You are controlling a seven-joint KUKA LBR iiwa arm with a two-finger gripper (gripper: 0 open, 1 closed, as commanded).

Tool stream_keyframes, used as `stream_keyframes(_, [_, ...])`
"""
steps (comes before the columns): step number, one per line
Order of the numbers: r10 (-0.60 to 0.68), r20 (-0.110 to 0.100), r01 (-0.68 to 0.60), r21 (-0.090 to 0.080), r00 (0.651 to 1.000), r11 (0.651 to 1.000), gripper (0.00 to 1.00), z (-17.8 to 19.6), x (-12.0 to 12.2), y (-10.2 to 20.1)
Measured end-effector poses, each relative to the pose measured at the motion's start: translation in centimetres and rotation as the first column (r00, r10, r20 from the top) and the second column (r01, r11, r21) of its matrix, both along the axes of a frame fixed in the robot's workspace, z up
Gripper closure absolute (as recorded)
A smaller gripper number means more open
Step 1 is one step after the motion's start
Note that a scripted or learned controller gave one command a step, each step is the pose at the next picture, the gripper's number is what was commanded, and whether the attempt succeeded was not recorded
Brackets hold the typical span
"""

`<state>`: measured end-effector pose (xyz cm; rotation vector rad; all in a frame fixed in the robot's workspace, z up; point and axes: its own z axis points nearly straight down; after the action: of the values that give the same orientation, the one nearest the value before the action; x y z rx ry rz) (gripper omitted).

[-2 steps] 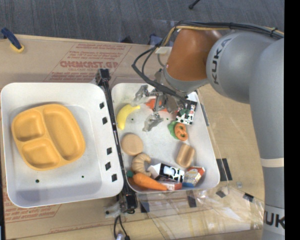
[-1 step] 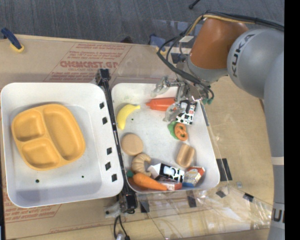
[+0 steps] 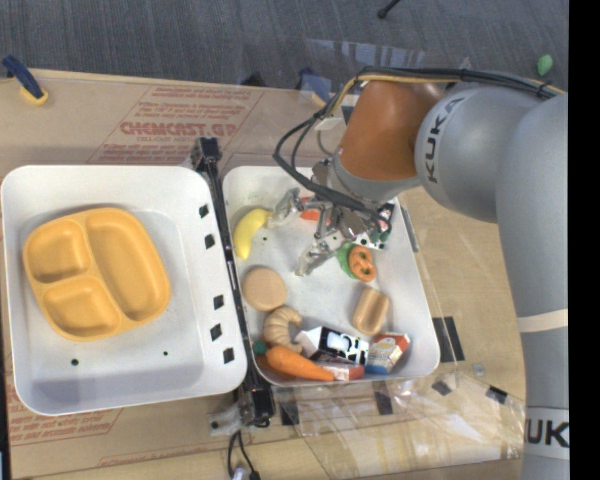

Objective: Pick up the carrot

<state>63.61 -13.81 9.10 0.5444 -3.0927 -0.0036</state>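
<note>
Item 1, carrot (image 3: pixel 297 364): I log it lying along the near edge of the right bin (image 3: pixel 418 298), orange, its tip pointing right, just beside a croissant-shaped pastry (image 3: pixel 280 325) and a small black-and-white carton (image 3: pixel 338 345).

Item 2, gripper (image 3: pixel 308 234): I see it over the far half of the right bin, well apart from the carrot. Its two metal fingers (image 3: pixel 316 253) stand spread, with nothing between them.

Item 3, arm (image 3: pixel 450 148): grey with an orange band, reaching in from the right, cables looped around the wrist.

Item 4, other contents of the right bin: a yellow banana-like piece (image 3: pixel 249 230) at the far left; a round tan disc (image 3: pixel 264 289) below it; an orange-and-green round toy (image 3: pixel 359 262) just right of the fingers; a tan bread-like roll (image 3: pixel 370 311) nearer; a red-and-white small box (image 3: pixel 388 350) at the near right.

Item 5, left bin (image 3: pixel 20 368): holds a yellow divided tray (image 3: pixel 95 271) with three compartments.

Item 6, bench (image 3: pixel 160 118): brown cardboard sheet under both bins.
</note>
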Motion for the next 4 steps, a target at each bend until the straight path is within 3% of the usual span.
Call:
stream_keyframes(1, [0.172, 0.017, -0.171, -0.014, 0.985, 0.985, 0.00, 15.9, -4.3, -7.7])
stream_keyframes(2, [0.497, 0.000, -0.497, 0.003, 0.868, 0.868, 0.00, 5.6, -5.8, -6.9])
stream_keyframes(3, [0.806, 0.005, -0.806, -0.005, 0.592, 0.593, 0.00, 0.3, -3.9, -7.0])
stream_keyframes(4, [0.808, 0.009, -0.808, -0.007, 0.589, 0.589, 1.00, 1.5, -3.7, -6.8])
